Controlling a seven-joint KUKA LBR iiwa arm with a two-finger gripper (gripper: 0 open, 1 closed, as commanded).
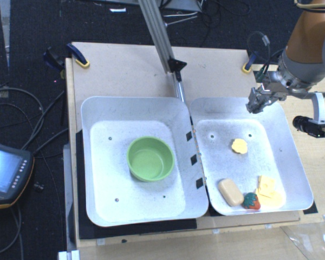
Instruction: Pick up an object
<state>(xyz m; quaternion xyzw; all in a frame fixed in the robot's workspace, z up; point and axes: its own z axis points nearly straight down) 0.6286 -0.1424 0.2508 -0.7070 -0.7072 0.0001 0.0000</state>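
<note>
Camera view: jaws [255,105], state unclear, hover above right bin [292,161] far rim; green bowl [150,158] left.

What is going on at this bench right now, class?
A grey and orange robot arm reaches in from the right, its gripper above the far edge of the right bin. That bin holds a small yellow piece, a tan block, a red and green item and a yellow wedge. The left bin holds a green bowl. Nothing is picked up yet.
</note>
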